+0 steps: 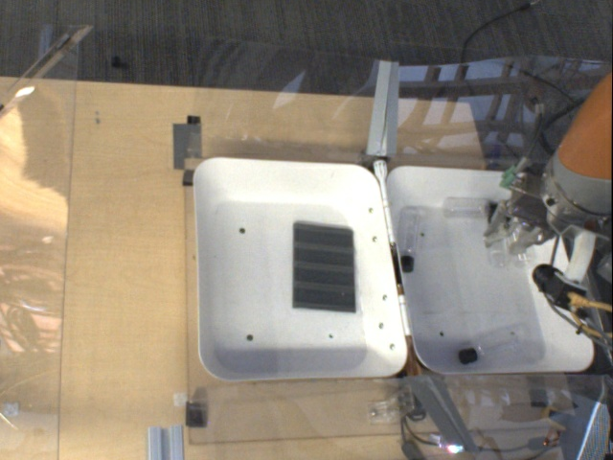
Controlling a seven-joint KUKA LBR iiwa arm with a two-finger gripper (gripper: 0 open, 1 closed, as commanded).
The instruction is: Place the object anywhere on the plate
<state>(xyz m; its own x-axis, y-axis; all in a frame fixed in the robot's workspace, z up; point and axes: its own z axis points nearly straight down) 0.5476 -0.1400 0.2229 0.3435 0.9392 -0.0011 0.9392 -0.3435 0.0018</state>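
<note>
Object (467, 356): small black piece lying on the floor of the right bin (575, 360); well apart from my gripper, nearer the view's lower edge and a little farther from my arm; nothing touches it

My gripper (512, 228): hangs over the right bin's far right part, close to the rim on my arm's side; whether it is spread or pressed together I cannot tell, as pale, glassy shapes blur against the white bin there; I see nothing dark held in it

Plate (324, 266): dark, ribbed rectangle lying flat in the middle of the left bin (230, 333); well apart from my gripper, across the wall where the two bins meet; its ribbed face is bare

Second dark piece (406, 263): small; on the right bin's floor just beside that shared wall, between my gripper and the plate

Arm (575, 195): grey, with the orange band (589, 142) above my gripper

Bench (115, 257): pale wood; bears both bins side by side
</note>
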